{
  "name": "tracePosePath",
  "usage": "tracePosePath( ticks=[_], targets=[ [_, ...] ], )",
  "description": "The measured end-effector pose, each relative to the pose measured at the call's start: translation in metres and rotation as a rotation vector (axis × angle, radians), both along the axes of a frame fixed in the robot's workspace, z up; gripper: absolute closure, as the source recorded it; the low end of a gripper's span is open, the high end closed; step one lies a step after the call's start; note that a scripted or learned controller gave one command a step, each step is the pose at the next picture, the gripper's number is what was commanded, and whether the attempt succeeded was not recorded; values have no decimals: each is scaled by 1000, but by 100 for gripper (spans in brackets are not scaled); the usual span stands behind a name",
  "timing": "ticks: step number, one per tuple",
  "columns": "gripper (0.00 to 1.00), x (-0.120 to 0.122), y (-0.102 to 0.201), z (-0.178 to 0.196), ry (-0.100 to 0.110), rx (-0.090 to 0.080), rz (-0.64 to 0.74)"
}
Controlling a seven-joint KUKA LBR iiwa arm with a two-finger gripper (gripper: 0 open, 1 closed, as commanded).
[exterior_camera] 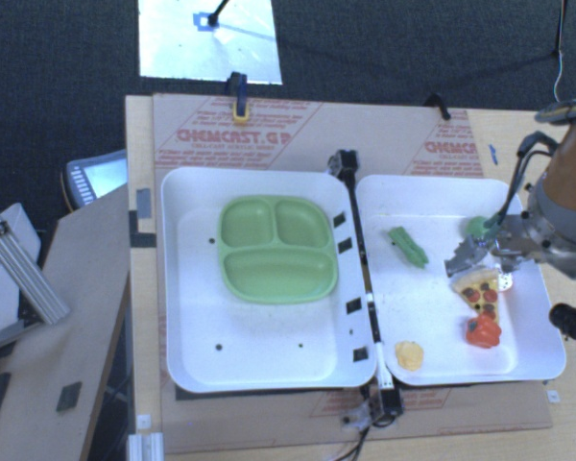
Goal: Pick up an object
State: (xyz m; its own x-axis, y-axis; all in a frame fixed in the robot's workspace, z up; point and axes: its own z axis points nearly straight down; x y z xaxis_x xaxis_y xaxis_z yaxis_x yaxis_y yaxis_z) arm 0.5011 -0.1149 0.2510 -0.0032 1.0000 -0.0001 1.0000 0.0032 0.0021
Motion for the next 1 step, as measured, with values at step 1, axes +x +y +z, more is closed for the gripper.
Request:
tracePosePath(
  ticks=[1],
  targets=[
    [0,-2,0,-42,4,1,-2]
  ],
)
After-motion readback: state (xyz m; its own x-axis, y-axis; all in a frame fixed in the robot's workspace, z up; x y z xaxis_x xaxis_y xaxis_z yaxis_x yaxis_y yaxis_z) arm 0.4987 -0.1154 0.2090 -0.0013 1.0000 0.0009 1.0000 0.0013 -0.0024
